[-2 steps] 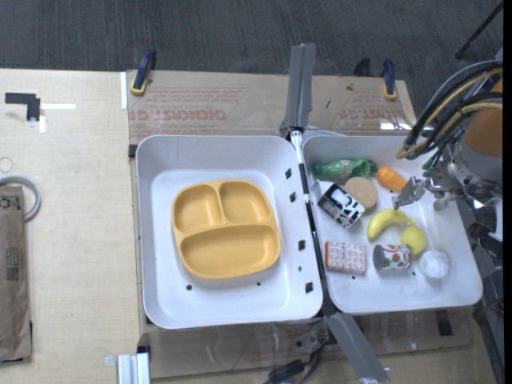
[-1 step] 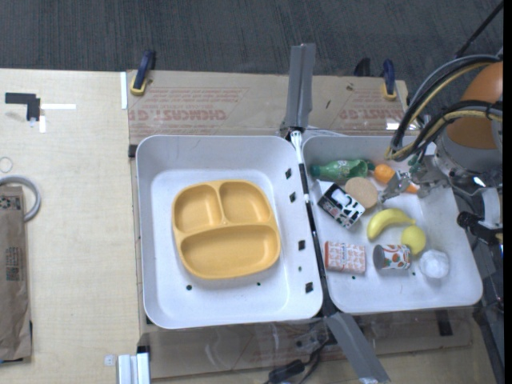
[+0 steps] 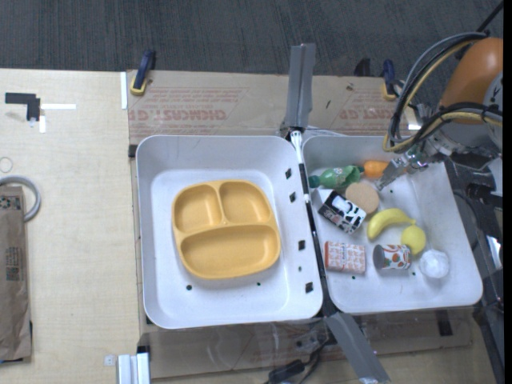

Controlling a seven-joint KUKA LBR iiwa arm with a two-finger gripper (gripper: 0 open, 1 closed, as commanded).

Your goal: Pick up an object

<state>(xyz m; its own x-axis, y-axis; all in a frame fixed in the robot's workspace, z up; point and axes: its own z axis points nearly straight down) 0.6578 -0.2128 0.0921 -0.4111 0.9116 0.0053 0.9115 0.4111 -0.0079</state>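
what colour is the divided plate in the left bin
Yellow-orange all over; the divided plate shows clearly in the camera view.

Dark grey carpeted floor (image 3: 240, 14) ran across the top of the frame. Below it sat a pale wooden bench (image 3: 72, 214), with a sheet of printed brown cardboard (image 3: 216, 102) upper centre, held by a blue clamp (image 3: 144, 70). A brown paper bag (image 3: 12, 270) lay at the left edge.

This is a robotics lab or test cell. A plywood table (image 3: 64, 238) carries two shallow white bins (image 3: 152, 238) set on flattened cardboard (image 3: 216, 102) held by blue-and-yellow clamps (image 3: 144, 70). A cabled grey arm with an orange band (image 3: 472, 78) reaches over toy food, and dark carpet (image 3: 240, 14) lies beyond.
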